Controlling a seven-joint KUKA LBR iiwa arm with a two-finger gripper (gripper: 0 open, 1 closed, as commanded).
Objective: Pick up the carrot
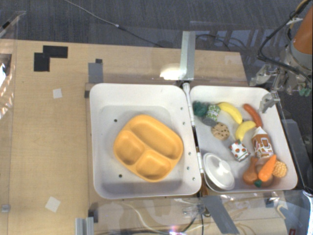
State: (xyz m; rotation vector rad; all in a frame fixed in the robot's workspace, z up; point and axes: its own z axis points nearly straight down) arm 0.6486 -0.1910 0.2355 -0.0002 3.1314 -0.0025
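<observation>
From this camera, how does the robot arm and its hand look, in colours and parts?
The arm enters at the upper right, with an orange band over a grey section. Dark cables loop beside it. The hand is pale grey metal with thin fingers; finer details are too small to tell.

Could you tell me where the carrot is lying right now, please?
In the camera view, the carrot lies in the near right corner of the right bin, between the small milk carton and a yellow corn-like piece.
</observation>
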